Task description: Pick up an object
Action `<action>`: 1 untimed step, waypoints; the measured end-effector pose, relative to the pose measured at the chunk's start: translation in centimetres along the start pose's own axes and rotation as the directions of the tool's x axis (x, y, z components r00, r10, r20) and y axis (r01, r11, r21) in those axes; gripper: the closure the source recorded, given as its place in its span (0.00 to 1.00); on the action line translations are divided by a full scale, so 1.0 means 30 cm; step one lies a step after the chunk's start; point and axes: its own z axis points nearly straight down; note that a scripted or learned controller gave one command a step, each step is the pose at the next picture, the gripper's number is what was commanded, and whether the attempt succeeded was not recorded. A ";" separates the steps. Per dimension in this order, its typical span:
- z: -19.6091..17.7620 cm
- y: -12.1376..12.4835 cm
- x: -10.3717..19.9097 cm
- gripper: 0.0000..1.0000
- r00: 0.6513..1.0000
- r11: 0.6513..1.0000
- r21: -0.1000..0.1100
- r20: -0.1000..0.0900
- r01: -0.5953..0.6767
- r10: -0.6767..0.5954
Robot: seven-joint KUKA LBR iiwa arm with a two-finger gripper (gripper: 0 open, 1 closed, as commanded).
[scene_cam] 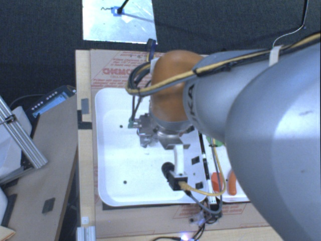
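Observation:
My gripper (144, 136) hangs low over the middle of the left white bin (113, 154), below the orange wrist band (168, 92). The grey arm (261, 134) covers most of the right bin. In the strip of the right bin (241, 197) that shows, two orange objects (216, 182) (231, 183) lie side by side near the front edge. A bit of a green object (216, 143) peeks out from under the arm farther back. Nothing can be seen held at the gripper.
Two small dark specks (121, 126) (125, 182) mark the left bin's floor. Cables (200, 195) loop from the wrist down over the front rim between the bins. A cardboard sheet (115, 67) lies under the bins, and a metal rail (20, 134) stands at the left.

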 end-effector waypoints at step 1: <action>-0.184 -0.015 -0.272 1.00 1.000 1.000 -0.007 0.001 -0.010 0.010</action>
